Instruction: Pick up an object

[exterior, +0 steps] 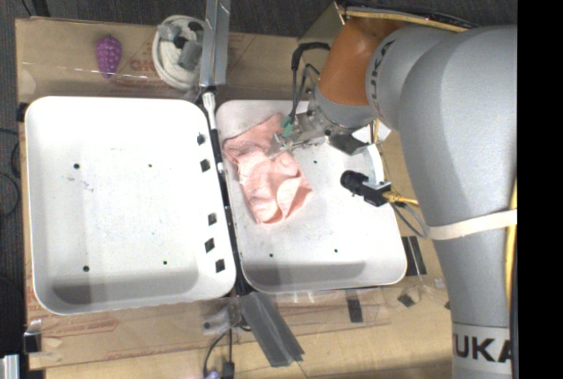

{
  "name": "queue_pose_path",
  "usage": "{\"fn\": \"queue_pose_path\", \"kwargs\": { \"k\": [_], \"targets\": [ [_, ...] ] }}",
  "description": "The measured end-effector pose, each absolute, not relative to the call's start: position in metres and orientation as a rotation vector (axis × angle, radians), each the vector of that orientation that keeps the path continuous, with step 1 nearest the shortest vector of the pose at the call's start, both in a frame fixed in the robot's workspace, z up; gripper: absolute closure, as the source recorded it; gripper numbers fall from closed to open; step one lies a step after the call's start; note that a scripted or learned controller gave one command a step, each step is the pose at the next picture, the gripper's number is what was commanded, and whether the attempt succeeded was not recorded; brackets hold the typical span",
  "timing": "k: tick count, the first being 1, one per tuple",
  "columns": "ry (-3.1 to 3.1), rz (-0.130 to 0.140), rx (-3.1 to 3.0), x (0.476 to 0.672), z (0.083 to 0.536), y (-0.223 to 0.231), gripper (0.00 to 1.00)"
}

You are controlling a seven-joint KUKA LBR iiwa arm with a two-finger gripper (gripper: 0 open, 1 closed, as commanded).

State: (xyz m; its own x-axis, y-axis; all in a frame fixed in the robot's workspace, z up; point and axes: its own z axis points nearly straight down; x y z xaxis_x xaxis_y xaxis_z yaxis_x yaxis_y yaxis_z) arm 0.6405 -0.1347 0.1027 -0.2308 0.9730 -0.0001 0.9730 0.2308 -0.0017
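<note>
The gripper is pressing down on the pink cloth, which is lying crumpled against the right bin's left wall; its fingers seem closed on a fold, though blurred.

The desk is a brown, cardboard-coloured surface. Two shallow white bins sit on it side by side, taken here as the landmark: the left bin and the right bin, touching along a shared divider. Above the left bin's upper rim, a purple grape-like toy lies on the bare desk. Just right of it, near the bins' junction, rests a coil of white cable. Below the bins, a strip of desk shows grey brackets.
</note>
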Motion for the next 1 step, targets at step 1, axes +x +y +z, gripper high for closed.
{"fn": "queue_pose_path", "kwargs": {
  "k": [1],
  "targets": [
    [-2.409,0.003,-2.014,0.6345,0.2190,-0.0661,1.00]
  ]
}}
